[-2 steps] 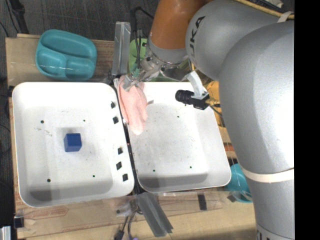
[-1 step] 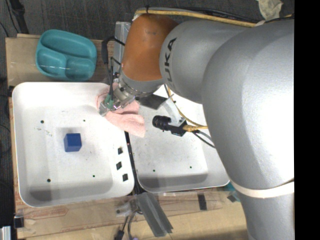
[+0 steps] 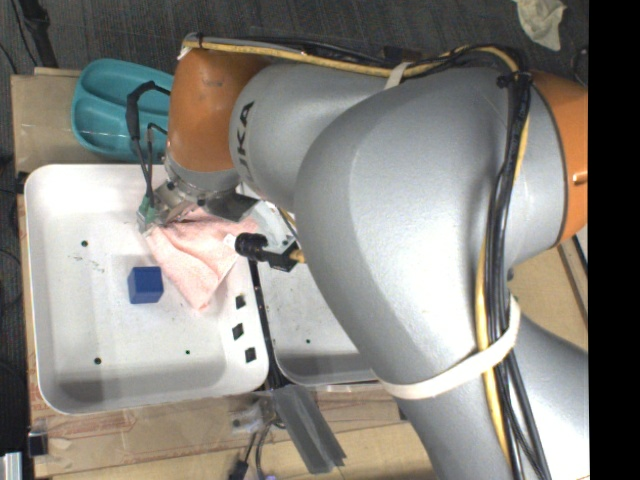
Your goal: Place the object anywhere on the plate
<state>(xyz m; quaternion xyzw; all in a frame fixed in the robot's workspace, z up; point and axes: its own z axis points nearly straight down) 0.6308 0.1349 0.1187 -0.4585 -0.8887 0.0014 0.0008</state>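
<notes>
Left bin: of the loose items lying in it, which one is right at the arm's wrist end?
The pink cloth. Its upper edge lies under the arm's wrist end, while the blue cube sits apart on the left bin floor, further left.

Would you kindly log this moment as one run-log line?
arm: low over left white bin | gripper: at crumpled pink cloth, fingers unclear | small blue cube: on bin floor, apart from cloth | teal object: behind bin

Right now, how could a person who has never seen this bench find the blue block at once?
Look at the left white bin. On its floor, just left of the pink cloth, sits the blue block. It is the small, solid, square-edged blue thing there; the cloth is soft and crumpled.
</notes>
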